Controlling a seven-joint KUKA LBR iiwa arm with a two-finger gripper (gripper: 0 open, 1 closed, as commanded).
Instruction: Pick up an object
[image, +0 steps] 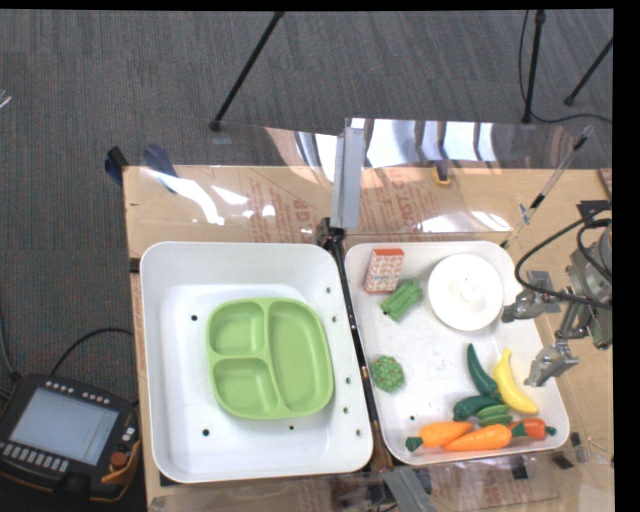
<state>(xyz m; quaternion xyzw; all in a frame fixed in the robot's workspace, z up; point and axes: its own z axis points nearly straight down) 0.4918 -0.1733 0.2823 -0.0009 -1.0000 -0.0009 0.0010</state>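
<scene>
Fingers (548, 368) apparently empty, just right of banana (514, 386), right bin (452, 447).

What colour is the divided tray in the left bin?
Light green; the tray shows clearly in the camera view, in the left bin.

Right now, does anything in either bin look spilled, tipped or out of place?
Nothing stands out. The green divided tray lies flat in the left bin. The right bin holds toy food scattered loosely and a white plate; nothing lies outside the bins.
</scene>
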